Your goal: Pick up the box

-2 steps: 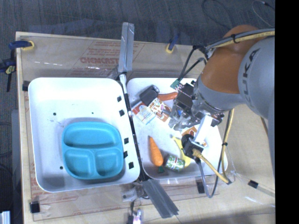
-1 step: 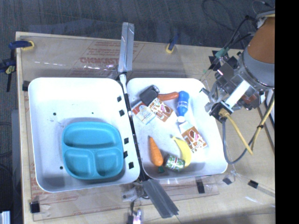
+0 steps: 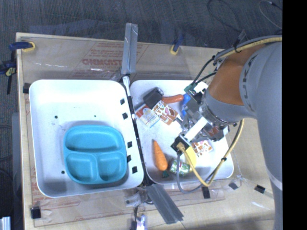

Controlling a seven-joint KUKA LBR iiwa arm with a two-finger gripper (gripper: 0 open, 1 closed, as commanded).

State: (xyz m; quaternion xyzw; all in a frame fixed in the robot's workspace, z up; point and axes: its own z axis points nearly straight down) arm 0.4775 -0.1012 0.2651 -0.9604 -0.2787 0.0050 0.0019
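- Box (image 3: 166,113): small, white with orange-red print, lying flat in the upper middle of the right bin (image 3: 146,143), just right of frame centre.
- Gripper (image 3: 188,110): low over the right bin, immediately right of the box. Whether it is spread or pressed together cannot be told.
- Clear packet (image 3: 147,117): against the box's left side.
- Black block (image 3: 152,98): upper left of the box.
- Orange piece (image 3: 173,98): just above the box.
- Second printed carton (image 3: 205,147): lower right, partly covered by the arm.
- Carrot (image 3: 160,155): below the box, near the bin's left wall.
- Green item (image 3: 181,168): right of the carrot, at the bin's lower edge.
- Left bin (image 3: 53,104): holds a blue tray (image 3: 95,153) with three compartments.
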